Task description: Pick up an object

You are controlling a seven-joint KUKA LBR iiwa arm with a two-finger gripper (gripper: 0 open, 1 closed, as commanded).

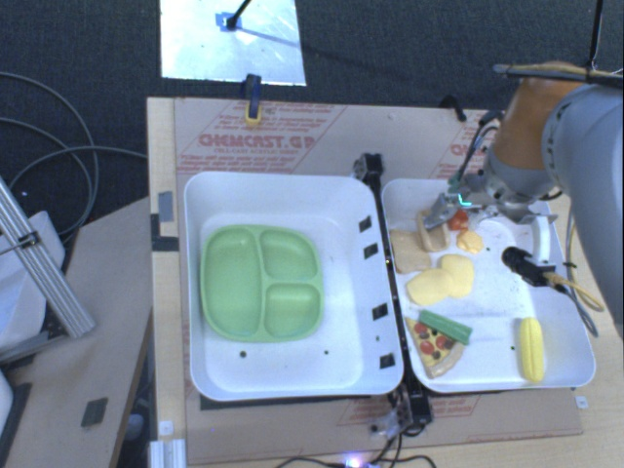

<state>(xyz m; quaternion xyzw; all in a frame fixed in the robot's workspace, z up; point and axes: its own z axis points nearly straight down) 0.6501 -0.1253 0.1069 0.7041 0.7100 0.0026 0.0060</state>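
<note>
The pincer (450, 210) is low in the right bin (575, 359), right by a red toy (458, 220) and a bread slice (430, 230). I cannot tell how wide it is or if it grips anything. No toy looks lifted, so the pick seems not done. The green plate (260, 283) sits in the left bin (224, 373).

Small red-orange piece (458, 219), perhaps tomato, at right bin's (575, 359) back.
</note>
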